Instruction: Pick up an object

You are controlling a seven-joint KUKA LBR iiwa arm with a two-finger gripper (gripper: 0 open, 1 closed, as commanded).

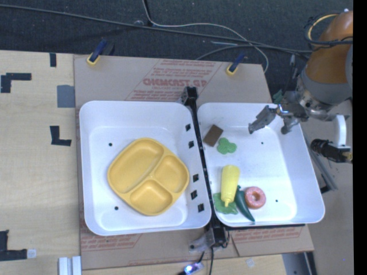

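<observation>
Two shallow white bins sit side by side on a cardboard sheet [172, 82]. The left bin [92, 153] holds a yellow divided plate [148, 176]. The right bin [298, 182] holds a brown block [213, 134] near its upper left, a green leaf-shaped piece [227, 147] just beside the block, a yellow corn cob [230, 184] lower down, a pink doughnut [254, 197] near the cob, and a green pepper [243, 207] between the cob and the doughnut. The gripper [275, 121] hangs over the upper right part of the right bin, its two fingers spread apart with nothing between them, well apart from every object. The arm [327, 67] reaches in from the right.
</observation>
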